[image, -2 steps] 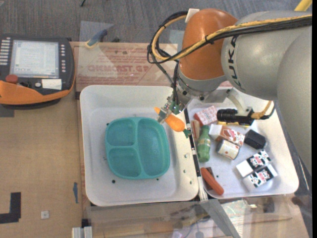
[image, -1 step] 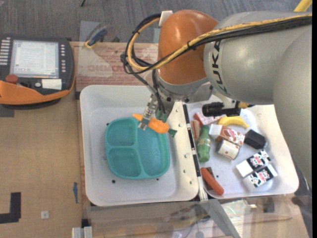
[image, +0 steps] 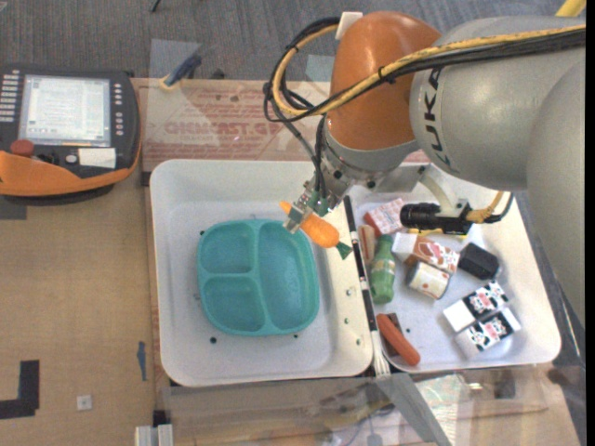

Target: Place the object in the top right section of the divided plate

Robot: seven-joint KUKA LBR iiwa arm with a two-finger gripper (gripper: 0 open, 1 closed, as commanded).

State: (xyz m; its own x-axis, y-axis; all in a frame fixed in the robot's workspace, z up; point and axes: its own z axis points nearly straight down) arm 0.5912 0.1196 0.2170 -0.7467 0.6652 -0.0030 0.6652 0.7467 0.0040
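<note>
Hanging over the left bin (image: 172, 277), the gripper (image: 301, 214) is down at the top right corner of the teal divided plate (image: 279, 288), and it has something. The fingers are clenched across an orange carrot (image: 324, 234). A short orange stub pokes out on the far side of the jaws, toward the bin's back wall. The fat body of the carrot runs out the other way, slanting down and to the right with its green tip trailing.

The carrot sits right at the plate's upper right rim, overlapping the edge rather than lying inside any of the 3 sections. Its green end reaches toward the wall shared by the 2 bins. Whether it touches the plate or hangs just above it, I cannot tell from this angle.

The plate lies flat in the middle of the left bin, all 3 sections bare.

Over in the right bin (image: 446, 347) it is crowded: a green bottle (image: 382, 275) near the shared wall, a sausage (image: 402, 342) below it, a black block (image: 478, 262), and 2 black-and-white cartons (image: 491, 328) toward the front right.
</note>
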